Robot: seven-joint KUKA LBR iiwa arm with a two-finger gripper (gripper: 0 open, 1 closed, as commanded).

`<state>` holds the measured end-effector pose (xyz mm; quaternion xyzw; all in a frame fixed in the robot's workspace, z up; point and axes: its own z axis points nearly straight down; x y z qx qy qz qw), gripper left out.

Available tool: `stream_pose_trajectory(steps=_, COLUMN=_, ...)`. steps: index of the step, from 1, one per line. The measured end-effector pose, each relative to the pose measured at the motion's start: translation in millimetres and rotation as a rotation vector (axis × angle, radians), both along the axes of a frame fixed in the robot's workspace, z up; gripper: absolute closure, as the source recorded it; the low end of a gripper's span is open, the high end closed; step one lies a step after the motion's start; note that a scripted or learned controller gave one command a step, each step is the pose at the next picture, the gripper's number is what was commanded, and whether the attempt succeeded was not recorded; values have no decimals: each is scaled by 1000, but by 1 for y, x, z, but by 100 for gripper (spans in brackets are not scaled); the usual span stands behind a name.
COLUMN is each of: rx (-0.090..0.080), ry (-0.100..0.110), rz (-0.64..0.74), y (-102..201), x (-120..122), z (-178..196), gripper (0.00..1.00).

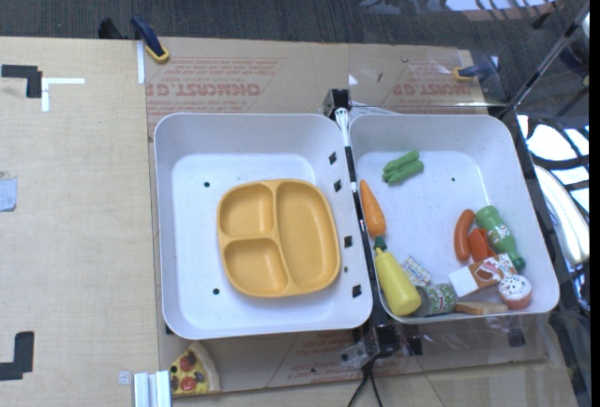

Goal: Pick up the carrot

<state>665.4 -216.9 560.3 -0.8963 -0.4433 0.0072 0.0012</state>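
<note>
Carrot [372, 209]: in right bin [487, 135], against its left wall, just above yellow bottle [396, 285] | Left bin [173, 236]: yellow tray [278, 237] | Gripper: out of view, state cannot be told

- Gripper + arm: out of shot.
- Pizza toy [190, 374] half tucked under left bin [178, 208] rim.
- Small items [487, 283] in right bin's corner piled up, overlapping; too small to ID.
</note>
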Motion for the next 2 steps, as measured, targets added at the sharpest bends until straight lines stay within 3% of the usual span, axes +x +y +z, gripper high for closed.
stream_pose_trajectory(steps=1, rx=0, ry=1, rz=0, y=0, x=0, z=0, gripper=0)
stream_pose_trajectory(steps=2, rx=-3, ry=-2, rz=4, y=2, x=2, z=8, gripper=100)
